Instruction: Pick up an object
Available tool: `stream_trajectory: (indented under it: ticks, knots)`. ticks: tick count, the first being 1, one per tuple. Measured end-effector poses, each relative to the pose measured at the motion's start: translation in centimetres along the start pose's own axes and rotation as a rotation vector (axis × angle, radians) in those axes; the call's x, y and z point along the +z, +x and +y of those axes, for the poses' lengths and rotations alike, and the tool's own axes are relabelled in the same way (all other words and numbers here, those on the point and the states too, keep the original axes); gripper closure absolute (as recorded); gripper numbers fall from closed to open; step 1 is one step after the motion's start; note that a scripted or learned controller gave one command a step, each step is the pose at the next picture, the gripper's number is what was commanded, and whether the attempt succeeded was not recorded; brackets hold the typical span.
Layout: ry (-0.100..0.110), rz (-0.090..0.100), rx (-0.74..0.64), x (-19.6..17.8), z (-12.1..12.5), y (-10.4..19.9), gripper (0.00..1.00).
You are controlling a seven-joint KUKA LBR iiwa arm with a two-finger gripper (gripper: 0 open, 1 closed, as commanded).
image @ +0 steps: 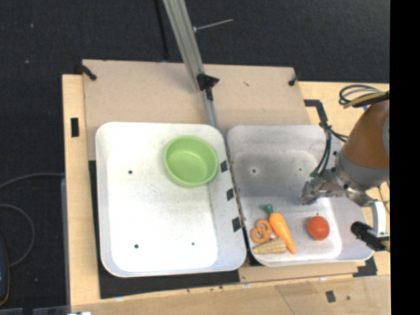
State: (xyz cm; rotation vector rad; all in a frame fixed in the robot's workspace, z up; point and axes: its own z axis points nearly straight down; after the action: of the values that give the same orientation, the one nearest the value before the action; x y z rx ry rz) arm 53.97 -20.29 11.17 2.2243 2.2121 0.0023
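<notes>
We see the two-finger gripper (314,192) low over the right-hand shallow white bin (275,143), near its right wall, though we cannot tell how its jaws stand. Just near of it a round red tomato-like ball (318,228) rests on the bin floor, with an orange toy carrot with a green top (280,230), a brown pretzel-shaped piece (261,230) and a tan waffle-patterned wedge (270,247) clustered to its left. A round lime-green plastic bowl (190,161) sits upright at the far right of the left-hand shallow white bin (131,241).
</notes>
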Motion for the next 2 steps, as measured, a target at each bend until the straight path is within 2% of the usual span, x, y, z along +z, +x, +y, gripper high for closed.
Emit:
stream_trajectory:
  ticks: [1,2]
  knots:
    - [0.002,0.001,-0.008,-6.0,0.2,0.2,1.00]
    - [0.002,0.001,-0.009,-10.2,0.3,0.4,1.00]
